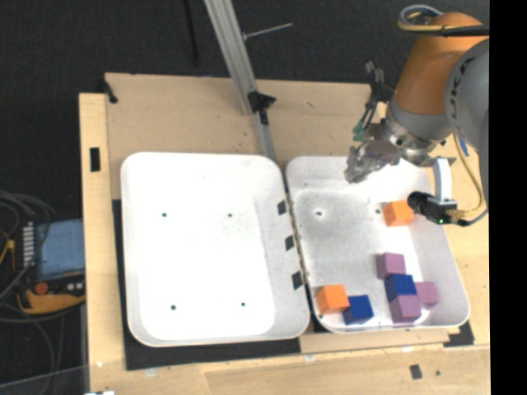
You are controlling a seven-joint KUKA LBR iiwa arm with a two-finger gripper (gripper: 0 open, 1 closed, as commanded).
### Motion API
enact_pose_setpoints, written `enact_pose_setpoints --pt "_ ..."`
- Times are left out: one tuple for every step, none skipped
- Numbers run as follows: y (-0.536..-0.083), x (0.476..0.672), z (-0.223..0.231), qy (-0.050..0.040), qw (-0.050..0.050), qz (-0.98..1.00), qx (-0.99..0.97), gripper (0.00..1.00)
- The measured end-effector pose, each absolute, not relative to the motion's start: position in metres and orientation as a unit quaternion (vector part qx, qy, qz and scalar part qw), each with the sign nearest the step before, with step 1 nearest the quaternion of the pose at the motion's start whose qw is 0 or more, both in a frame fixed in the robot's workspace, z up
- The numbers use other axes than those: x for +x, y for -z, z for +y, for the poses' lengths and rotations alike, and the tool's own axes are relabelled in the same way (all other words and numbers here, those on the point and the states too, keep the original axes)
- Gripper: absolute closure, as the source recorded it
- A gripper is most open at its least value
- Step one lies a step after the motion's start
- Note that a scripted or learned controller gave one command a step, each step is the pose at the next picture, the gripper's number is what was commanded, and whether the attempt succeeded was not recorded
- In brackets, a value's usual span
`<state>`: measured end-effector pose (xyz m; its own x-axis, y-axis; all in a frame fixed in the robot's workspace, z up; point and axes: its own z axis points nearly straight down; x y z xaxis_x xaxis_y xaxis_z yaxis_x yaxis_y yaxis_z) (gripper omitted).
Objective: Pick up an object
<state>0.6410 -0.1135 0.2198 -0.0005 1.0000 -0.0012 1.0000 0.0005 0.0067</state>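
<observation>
Arm comes in from the right, grey w/ orange band, wrist bent down over the far end of the right bin (461,303). Tool (361,169) sits above that bin's far-left corner area, near the rim; it's small and blurred here, so can't tell whether it's released or clenched, and nothing is visibly gripped. Task objs are all in the right bin: an orange block (398,213) approx. mid-bin toward the right wall, just beside a black fitting w/ a green light on the arm's cable side; well apart from the tool. Near end of the bin holds a cluster: purple block (390,264), then a blue block (400,285) touching it on the near side, a 2nd purple block (405,307) just below that, and a paler purple block (426,293) beside them toward the right wall. Nearer the left wall, a 2nd orange block (333,297) w/ a small blue block (358,309) touching its right side. Left bin (132,220) lies beside the right one, rims nearly touching. Both sit on the tan table (165,113). A metal rail (235,48) slants up from the table's far edge. Off the table's left: a blue-screened box (62,249) and cables.
</observation>
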Motion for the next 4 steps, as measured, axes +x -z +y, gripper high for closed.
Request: enact_pose_setpoints --pt "-0.270 0.642 -0.115 -0.0021 0.003 0.708 0.706 1.00" --pt "-0.267 0.630 -0.076 -0.0001 0.000 0.709 0.705 1.00" --pt "-0.256 0.626 -0.031 0.0000 0.000 0.709 0.705 1.00" --pt "-0.261 0.612 0.022 -0.0004 -0.001 0.709 0.706 1.00"
